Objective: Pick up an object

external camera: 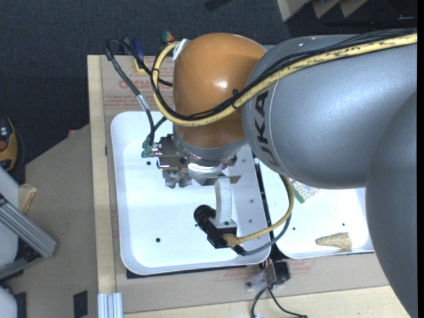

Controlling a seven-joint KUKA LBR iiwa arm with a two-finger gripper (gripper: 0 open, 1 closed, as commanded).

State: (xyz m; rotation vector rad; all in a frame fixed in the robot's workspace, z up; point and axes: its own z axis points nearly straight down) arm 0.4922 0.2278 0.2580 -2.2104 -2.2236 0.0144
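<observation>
Hand placement decides the coming move: it hangs low over the left bin, under the orange wrist band, and the arm's bulk hides whether it is released or clenched, so I cannot tell. Nothing shows gripped in it.

The likeliest thing to pick is a tan wedge-shaped scrap lying flat in the right bin, near that bin's front wall. It sits well apart from the hand, toward the view's right and a little nearer the camera, across the wall between the bins. Its long axis runs roughly left to right in the view, and it seems to taper toward the left. A green-speckled piece peeks out beside the arm.
</observation>
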